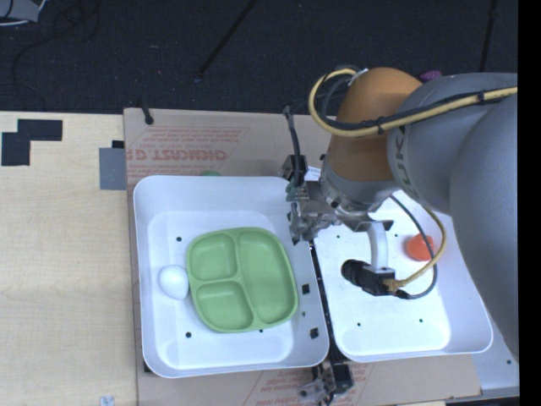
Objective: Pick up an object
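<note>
Above the seam where the two bins meet, at about 12 o'clock of that shared edge, hangs the gripper (298, 216). It is carried by the grey arm (461, 150), which enters from 3 o'clock, its orange band (372, 112) just behind the wrist. The slanted view does not show whether the pincer is apart or together, and nothing can be seen clamped in it.

Three loose things lie in the bins. The left bin (211, 355) holds a green three-compartment plate (241, 279), lying flat near its centre. A white egg-shaped object (174, 281) sits on the bin floor at the plate's 9 o'clock, touching or just beside its rim. Both lie at roughly 7 to 8 o'clock of the gripper, the plate's upper right corner being the nearest part.

The right bin (397, 332) holds a small orange object (418, 246) at about 3 o'clock of the bin floor, close to the right wall. It is partly crossed by a cable and stands well apart from the gripper, at its 4 o'clock.

Both bins rest on a sheet of printed cardboard (194, 146) laid over the pale wooden bench (59, 252).
</note>
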You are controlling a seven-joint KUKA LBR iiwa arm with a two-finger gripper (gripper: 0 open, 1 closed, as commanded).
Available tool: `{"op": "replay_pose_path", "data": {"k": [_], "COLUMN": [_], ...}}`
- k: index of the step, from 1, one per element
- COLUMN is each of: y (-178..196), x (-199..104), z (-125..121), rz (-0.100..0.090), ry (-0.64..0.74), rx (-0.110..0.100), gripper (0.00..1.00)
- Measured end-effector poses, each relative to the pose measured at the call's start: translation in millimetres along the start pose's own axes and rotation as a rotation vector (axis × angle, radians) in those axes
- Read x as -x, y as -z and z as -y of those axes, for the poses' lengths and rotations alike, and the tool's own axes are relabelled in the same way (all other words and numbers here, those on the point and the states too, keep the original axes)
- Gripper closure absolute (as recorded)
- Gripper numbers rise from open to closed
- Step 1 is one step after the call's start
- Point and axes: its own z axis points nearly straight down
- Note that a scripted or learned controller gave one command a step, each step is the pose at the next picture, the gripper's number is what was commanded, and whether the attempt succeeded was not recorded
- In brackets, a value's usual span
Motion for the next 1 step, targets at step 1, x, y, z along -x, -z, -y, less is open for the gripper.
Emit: {"op": "replay_pose_path", "data": {"k": [1], "y": [2.9], "x": [-38.8], "z": [-24.3], "rz": [0.001], "ry": [-0.002], "rx": [0.001], "gripper": [1.0]}}
